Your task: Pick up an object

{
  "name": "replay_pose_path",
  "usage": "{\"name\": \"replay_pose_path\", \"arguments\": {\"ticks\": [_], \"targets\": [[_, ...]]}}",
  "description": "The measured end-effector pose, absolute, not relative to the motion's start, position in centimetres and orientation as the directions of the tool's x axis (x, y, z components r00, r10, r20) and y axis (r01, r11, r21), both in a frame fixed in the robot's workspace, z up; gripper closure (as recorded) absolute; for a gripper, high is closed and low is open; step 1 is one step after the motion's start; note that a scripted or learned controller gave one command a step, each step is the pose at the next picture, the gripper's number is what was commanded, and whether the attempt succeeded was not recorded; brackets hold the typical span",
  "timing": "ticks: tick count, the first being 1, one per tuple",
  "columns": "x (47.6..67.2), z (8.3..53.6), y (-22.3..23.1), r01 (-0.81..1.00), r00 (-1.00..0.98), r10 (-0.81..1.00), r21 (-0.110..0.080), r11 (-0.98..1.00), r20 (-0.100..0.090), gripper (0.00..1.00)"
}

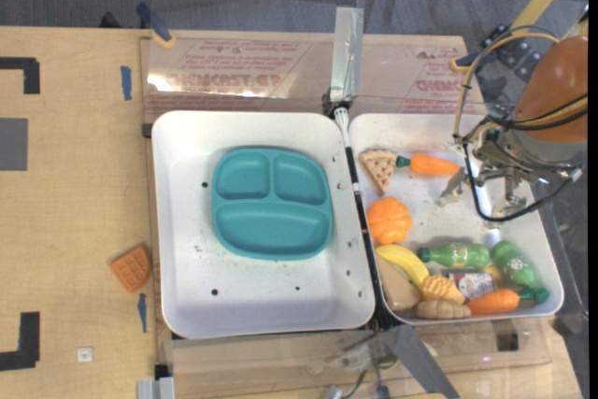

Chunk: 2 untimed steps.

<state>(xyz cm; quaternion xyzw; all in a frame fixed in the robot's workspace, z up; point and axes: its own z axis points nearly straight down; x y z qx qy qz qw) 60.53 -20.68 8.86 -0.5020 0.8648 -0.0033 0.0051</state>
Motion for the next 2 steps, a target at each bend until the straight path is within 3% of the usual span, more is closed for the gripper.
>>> {"name": "replay_pose_path", "arguments": {"ticks": [1,2], "targets": [[62.7,8.9,-12.7,-0.816,-0.578,-0.816,-0.007,0.578,-0.010,0.00],[62.0,8.9,-15.3,-0.860,-0.511,-0.860,-0.009,0.511,-0.007,0.00]]}}
